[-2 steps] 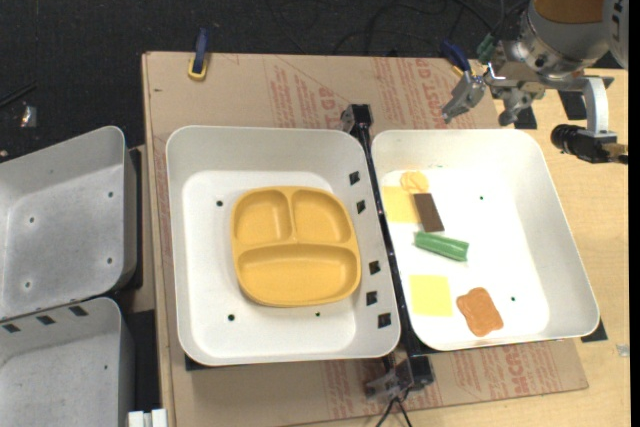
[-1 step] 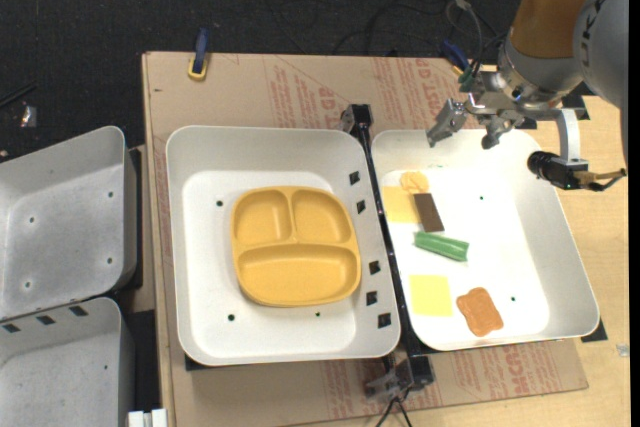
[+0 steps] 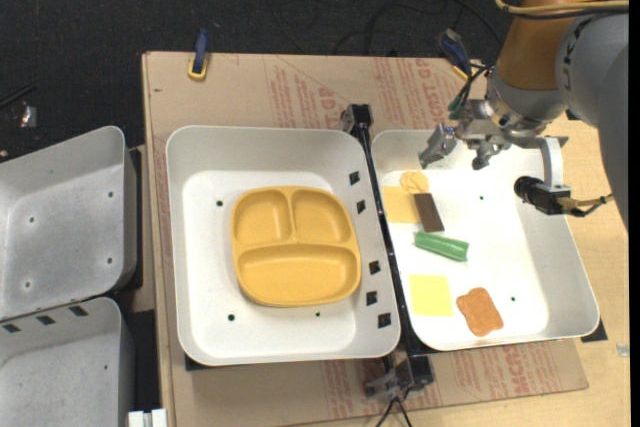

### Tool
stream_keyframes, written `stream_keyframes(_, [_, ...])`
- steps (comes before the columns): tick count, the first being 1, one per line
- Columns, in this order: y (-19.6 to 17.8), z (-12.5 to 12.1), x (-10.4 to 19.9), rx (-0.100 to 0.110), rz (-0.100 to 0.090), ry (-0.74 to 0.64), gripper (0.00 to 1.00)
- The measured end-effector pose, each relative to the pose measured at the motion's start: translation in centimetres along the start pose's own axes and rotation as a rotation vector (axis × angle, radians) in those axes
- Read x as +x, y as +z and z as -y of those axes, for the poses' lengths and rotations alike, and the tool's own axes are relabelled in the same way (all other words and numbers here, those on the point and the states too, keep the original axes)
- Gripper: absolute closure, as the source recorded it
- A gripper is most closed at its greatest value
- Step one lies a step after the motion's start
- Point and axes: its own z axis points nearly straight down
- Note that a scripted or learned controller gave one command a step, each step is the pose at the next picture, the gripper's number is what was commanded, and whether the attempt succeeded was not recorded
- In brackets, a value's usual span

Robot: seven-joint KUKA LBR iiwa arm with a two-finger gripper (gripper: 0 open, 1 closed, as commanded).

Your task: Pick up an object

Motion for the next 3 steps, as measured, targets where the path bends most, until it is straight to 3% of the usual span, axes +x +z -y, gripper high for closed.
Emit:
stream_keyframes(1, [5.2,1.1,0.1,-0.001,0.000,-0.001,0.00])
stream_keyframes(2, [3.8,0.9,0.0,-0.007,0.001,-0.001,1.00])
stream_keyframes(3, [-2.5,1.0,0.4,-0.012,0.001,-0.004,1.00])
